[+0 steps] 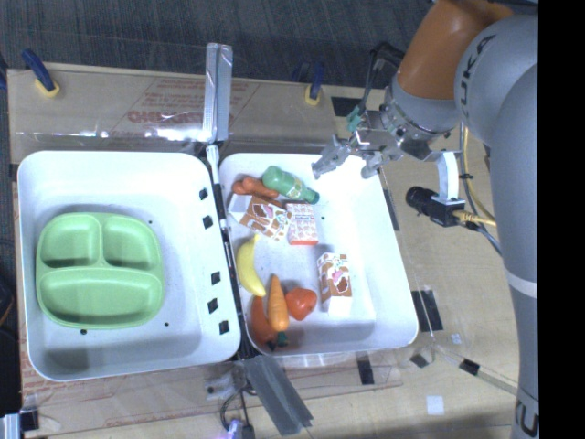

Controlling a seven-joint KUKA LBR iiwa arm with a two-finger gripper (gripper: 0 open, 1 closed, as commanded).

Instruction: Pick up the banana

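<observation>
You are looking down at a slant on a light wooden bench [110,108] with faint red printing on its top, set against a dark ribbed floor [137,7] along the far edge. Two blue clamps [38,71] grip the bench's back edge, one at the far left and one near the middle. Two shallow white bins sit side by side, with a grey metal bar [218,94] standing up at the seam between them.

The left bin [110,167] holds a green divided tray [99,268]. In the right bin [388,273] you will find the banana [249,265] lying lengthwise close to the bin's left wall, about halfway down. Just below and to its right an orange carrot [277,302] lies beside a red tomato-like piece [301,302]. Above the banana sit two small printed cartons [263,216], a green bottle [289,184] and another orange item at the far corner. A further carton [335,277] lies toward the bin's right side.

The arm [475,53] comes in from your right, and the gripper [352,156] hangs over the bin's far right corner, well apart from the banana. Its two fingers appear spread, with nothing between them, though they are small and pale against the white bin, so take that with some caution.
</observation>
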